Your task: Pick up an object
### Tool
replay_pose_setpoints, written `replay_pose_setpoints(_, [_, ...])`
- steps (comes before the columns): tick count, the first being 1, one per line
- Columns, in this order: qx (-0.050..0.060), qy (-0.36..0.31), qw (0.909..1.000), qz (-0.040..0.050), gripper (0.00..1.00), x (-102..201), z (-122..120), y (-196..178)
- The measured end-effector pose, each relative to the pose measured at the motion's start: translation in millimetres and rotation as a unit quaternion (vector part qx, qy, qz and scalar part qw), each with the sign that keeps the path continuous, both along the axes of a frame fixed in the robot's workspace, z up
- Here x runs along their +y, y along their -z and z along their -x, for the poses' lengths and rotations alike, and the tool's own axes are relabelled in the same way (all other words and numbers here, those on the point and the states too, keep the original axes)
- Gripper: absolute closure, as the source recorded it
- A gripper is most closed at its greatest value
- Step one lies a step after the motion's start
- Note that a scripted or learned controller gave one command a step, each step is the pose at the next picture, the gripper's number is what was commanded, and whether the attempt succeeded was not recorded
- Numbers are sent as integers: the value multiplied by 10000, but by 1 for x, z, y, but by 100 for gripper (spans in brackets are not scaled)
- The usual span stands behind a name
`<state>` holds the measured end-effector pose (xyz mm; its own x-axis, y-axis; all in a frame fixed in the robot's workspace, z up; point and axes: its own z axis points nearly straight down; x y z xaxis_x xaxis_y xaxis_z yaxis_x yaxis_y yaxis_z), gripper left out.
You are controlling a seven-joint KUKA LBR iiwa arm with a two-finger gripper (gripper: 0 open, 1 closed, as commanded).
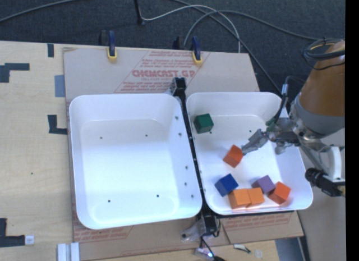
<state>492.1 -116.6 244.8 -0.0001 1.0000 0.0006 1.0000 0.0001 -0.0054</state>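
The right bin (235, 96) holds several blocks. A green cube (203, 123) lies near its back left corner and a red-orange cube (233, 156) sits mid-bin. Along the front wall lie a blue cube (226, 184), an orange block (245, 197), a purple cube (263, 184) and an orange-red cube (280, 192). My gripper (250, 143) reaches in from the right, low over the bin floor. Its tip is just right of and slightly above the red-orange cube, close to it. Nothing is seen held in it.
The left bin (76, 142) stands beside the right one, with a black divider (188, 142) between them. Both rest on a cardboard sheet held by two clamps (112, 45) at the back. Cables run over the dark floor behind.
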Motion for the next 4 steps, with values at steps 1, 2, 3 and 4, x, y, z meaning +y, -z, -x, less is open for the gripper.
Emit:
replay_pose_setpoints(1, [-25, -2, 10000, 2, 0, 0, -1, -2])
replay_pose_setpoints(2, [2, -2, 10000, -1, 0, -2, -8, 56])
replay_pose_setpoints(3, [-3, -2, 10000, -1, 0, 0, -10, 100])
replay_pose_setpoints(4, [1, -1, 10000, -1, 0, 0, -9, 153])
